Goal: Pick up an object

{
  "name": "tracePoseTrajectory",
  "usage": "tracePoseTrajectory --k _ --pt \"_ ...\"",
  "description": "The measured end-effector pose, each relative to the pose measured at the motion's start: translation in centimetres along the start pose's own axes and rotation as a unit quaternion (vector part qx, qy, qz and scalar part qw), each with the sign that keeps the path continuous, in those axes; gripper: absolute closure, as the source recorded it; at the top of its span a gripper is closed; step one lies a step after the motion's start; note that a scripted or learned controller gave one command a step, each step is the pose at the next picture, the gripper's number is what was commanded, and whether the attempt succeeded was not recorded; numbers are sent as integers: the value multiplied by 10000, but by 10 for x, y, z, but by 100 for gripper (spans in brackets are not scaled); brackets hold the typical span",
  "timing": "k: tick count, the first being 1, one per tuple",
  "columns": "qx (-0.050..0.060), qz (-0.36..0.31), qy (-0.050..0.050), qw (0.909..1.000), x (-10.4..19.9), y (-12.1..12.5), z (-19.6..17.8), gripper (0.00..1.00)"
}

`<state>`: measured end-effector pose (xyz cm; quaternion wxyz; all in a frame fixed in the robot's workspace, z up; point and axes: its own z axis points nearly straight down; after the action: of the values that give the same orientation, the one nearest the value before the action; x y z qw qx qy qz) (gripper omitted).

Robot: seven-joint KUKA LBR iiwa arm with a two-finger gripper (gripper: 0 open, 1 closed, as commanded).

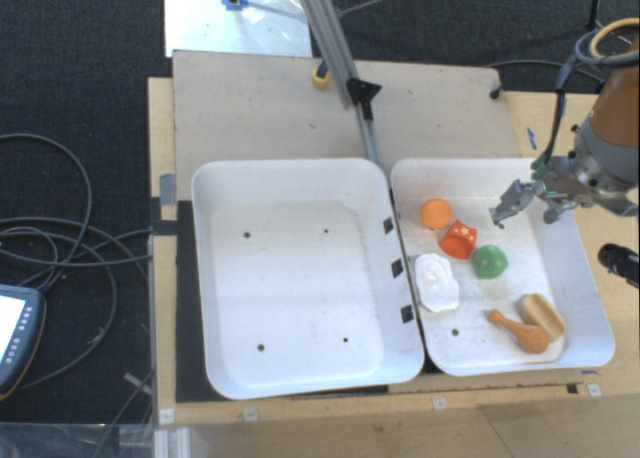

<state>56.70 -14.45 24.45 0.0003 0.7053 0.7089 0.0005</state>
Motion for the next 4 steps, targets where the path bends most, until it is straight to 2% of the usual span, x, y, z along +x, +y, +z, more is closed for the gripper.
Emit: tracePoseTrajectory --k 1,2,3,4 --pt "-3 6 1 10000 0 0 0 0" --pt "20 23 1 10000 -4 1 62 0" --pt "21 14 5 10000 5 4 119 0" --pt "15 18 0 10000 5 4 156 0"
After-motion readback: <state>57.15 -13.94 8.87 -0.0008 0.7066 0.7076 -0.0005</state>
